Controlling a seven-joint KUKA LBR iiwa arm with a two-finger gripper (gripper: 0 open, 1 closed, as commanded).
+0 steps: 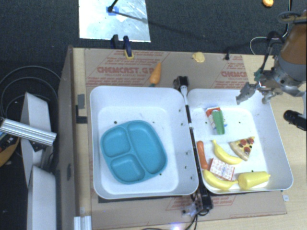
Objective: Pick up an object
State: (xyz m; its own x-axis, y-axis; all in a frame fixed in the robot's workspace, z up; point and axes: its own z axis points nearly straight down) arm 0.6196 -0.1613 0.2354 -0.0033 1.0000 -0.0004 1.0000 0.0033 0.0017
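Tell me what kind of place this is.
Probably a robotics lab picking bench: a robot gripper hangs over two white bins, one holding toy food like a pizza slice, on a cardboard-covered bench.

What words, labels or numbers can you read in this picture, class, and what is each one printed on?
"CHEMCAST G P": red print on the brown cardboard sheet under the bins, left of centre; last letters uncertain.
The same red print repeats on the sheet's right and front edge: too blurred to read.
Small red-and-white packet in the right bin: pattern or print too small to read.
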